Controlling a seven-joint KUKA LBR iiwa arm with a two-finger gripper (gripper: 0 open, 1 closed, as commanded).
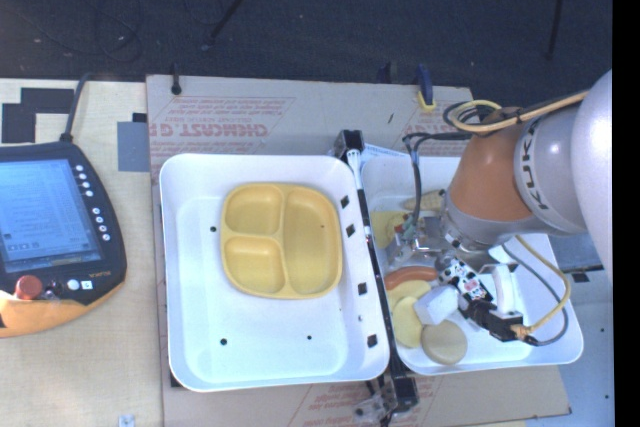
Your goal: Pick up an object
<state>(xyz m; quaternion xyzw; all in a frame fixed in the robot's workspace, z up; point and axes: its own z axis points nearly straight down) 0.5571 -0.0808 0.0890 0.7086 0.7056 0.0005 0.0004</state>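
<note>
Tool point(440, 260): lowered into the right bin point(570, 340) among crowded items; finger state cannot be told, being hidden under the wrist. Candidate objects: tan disc point(444, 343), pale yellow round piece point(406, 320), red-brown piece point(410, 273), all touching or just beside. Risk judged: neighbours may be nudged or two items caught. Left bin point(190, 315): yellow divided plate point(280, 240). Table point(250, 115) beyond.
</note>
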